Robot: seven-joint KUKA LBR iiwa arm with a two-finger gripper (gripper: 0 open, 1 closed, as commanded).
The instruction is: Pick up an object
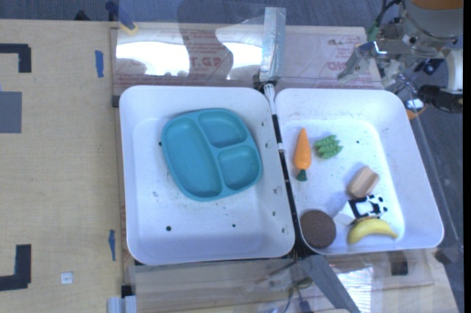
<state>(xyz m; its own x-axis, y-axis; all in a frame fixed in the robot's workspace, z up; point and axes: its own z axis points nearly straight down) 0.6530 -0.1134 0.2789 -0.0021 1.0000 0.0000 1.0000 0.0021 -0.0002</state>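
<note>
Nearest the camera, along the front edge of the right white bin (412, 129), a round dark-brown cookie-like disc (318, 227) sits in the corner, and just to its right a yellow plastic banana (372, 230) lies curved along the rim. Right behind the banana is a small black-and-white toy figure (367, 208), and touching that from behind — a tan, bread-like block (362, 181), tilted. Moving further back, an orange toy carrot with a green tip (302, 152) lies lengthwise close to the divider, with a leafy green toy vegetable (328, 146) just beside it on the right. Over in the left white bin (140, 179), a teal three-compartment plastic plate (212, 153) rests near the middle. Farthest back, at the top right, the arm's gripper (390, 57) hangs beyond the right bin's far corner, well apart from every item — how far its hand is spread, I cannot tell, and nothing shows in its grasp.
</note>
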